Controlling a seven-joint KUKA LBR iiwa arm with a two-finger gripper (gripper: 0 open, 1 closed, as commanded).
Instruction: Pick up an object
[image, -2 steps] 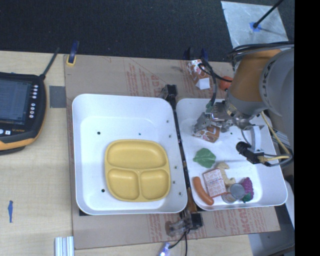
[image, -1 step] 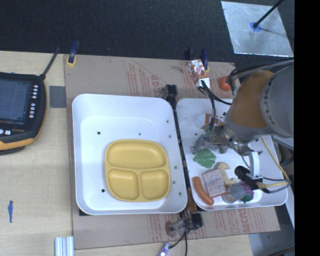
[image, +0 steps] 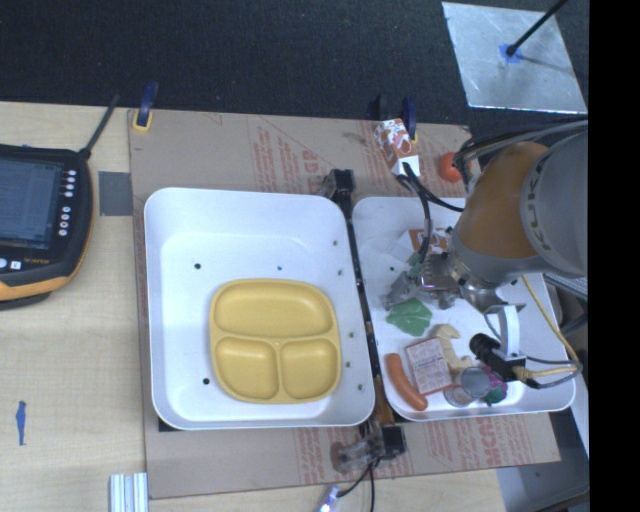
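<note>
- Looking down from the camera view, the arm (image: 520, 215) reaches in from the right and hangs low over the right bin (image: 385, 225); the tool (image: 432, 280) sits at its left-middle, just above a green object (image: 409, 318).
- How far the tool is open cannot be told, and nothing is plainly seen held in it.
- Candidate objects all lie in the near part of the right bin: the green object, a red sausage-shaped toy (image: 406, 382), a pink card (image: 430, 364) and a dark-and-green clutter (image: 484, 385) at the near right corner.
- The left bin (image: 170, 230) holds a yellow divided tray (image: 275, 338).
- Judged from this, the pick is not yet done: closing on an object and lifting it remain.
</note>
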